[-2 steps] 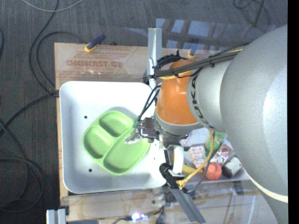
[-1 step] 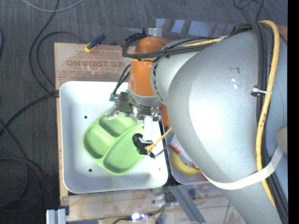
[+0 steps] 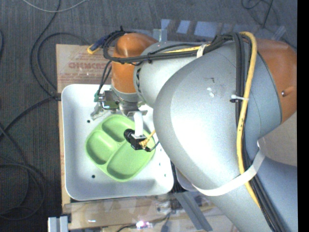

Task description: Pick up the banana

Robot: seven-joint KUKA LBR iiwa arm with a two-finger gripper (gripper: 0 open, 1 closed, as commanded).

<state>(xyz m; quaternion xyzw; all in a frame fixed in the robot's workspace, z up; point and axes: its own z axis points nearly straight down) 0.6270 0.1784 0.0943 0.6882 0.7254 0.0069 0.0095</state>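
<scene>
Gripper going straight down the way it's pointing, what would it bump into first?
Probably the upper rim of the green divided plate in the white bin. The gripper hangs right at that rim, so it might hit the bin floor instead; depth is unclear.

Whether the banana is in sight cannot be told for sure. The one candidate is a thin yellow sliver (image 3: 150, 137) at the upper right rim of the green plate (image 3: 108, 149), which lies in the white bin (image 3: 72, 129). The sliver is short and narrow, and it slants up to the right. It is too small to tell whether it is fruit or cable. Its right end is hidden under the grey arm (image 3: 207, 110), which covers the bin's right side. No shape, stem or peel can be read from it.
</scene>
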